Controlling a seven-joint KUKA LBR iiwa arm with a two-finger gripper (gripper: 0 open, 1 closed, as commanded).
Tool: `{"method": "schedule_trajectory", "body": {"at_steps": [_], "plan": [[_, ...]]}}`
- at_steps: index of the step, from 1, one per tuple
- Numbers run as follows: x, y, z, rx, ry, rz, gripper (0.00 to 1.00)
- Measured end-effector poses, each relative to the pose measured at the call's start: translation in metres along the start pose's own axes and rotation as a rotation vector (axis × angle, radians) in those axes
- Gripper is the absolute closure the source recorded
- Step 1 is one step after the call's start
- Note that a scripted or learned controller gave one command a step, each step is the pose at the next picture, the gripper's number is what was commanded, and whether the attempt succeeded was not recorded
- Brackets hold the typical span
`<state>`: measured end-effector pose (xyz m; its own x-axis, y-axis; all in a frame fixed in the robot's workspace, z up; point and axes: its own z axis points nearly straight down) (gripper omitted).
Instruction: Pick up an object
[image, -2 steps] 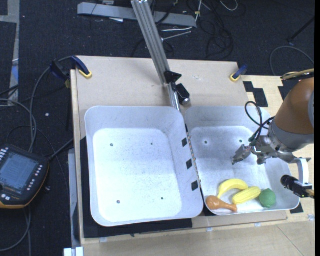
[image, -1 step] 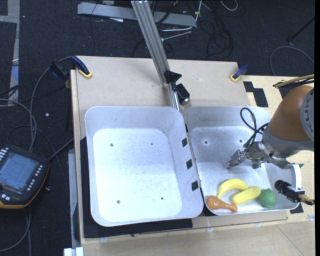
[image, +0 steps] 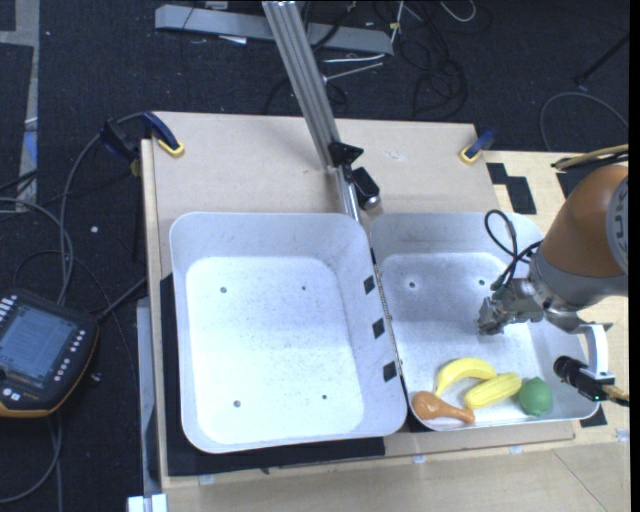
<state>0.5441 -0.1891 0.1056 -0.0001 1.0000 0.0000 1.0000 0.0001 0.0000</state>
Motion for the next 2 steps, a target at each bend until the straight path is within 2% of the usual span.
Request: {"method": "schedule_trajectory", "body": {"at_steps": [2], "plan": [[0.005, 0.006, -0.088, -0.003, -0.001, -0.001, 1.0]]}}
